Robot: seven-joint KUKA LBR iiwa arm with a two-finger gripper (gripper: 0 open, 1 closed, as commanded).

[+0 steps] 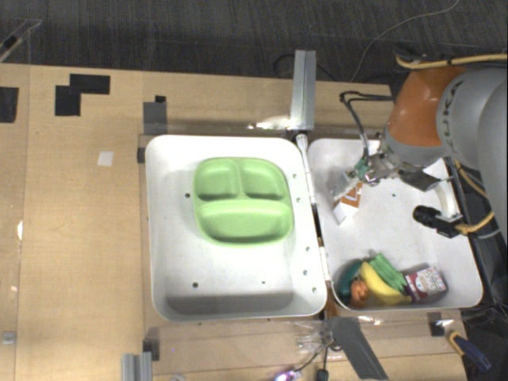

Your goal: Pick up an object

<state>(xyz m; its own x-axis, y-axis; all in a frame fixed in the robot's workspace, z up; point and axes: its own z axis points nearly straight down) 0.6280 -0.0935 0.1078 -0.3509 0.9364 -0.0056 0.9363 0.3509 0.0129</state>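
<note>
Hovering gripper (367, 170) just above white-orange packet (347, 200) (right bin (468, 284)); finger state: cannot tell.

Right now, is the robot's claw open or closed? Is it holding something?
Gripper: cannot be told; it sits low in the right bin, just above a small white-and-orange packet.

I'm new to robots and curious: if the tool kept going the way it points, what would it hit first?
Probably the small white-and-orange packet just below the tool in the right bin, though depth is hard to judge from above.
</note>
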